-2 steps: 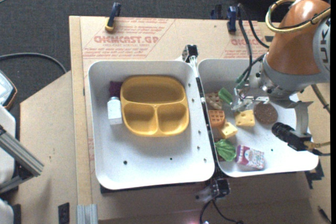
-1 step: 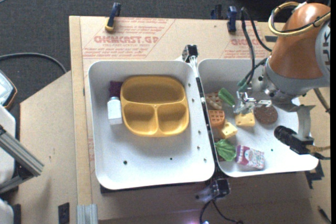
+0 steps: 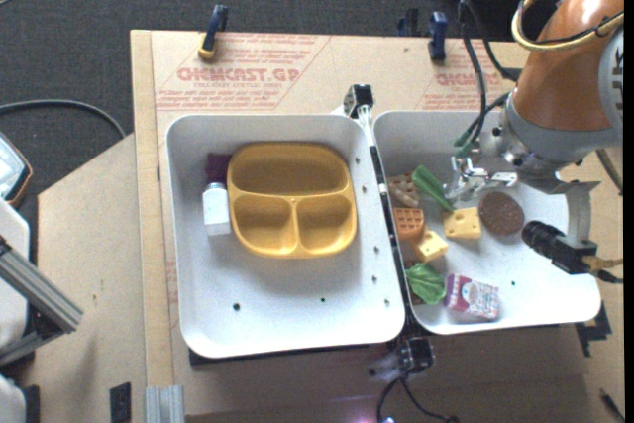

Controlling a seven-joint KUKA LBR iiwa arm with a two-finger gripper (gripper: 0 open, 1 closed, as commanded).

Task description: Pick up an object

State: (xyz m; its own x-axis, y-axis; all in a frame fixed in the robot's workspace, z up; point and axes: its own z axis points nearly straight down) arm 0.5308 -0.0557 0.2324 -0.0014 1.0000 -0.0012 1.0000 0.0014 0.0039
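Tool (image 3: 474, 181) of the grey-and-orange arm hangs in the right white bin (image 3: 555, 304), right of frame centre, just above a yellow holed cheese wedge (image 3: 463, 225) beside a brown round patty (image 3: 501, 212); grip undeterminable.

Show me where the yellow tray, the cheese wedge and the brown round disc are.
yellow tray (image 3: 287, 171): camera view, its large upper compartment.
cheese wedge (image 3: 463, 225): camera view, its top face.
brown round disc (image 3: 501, 212): camera view, its centre.
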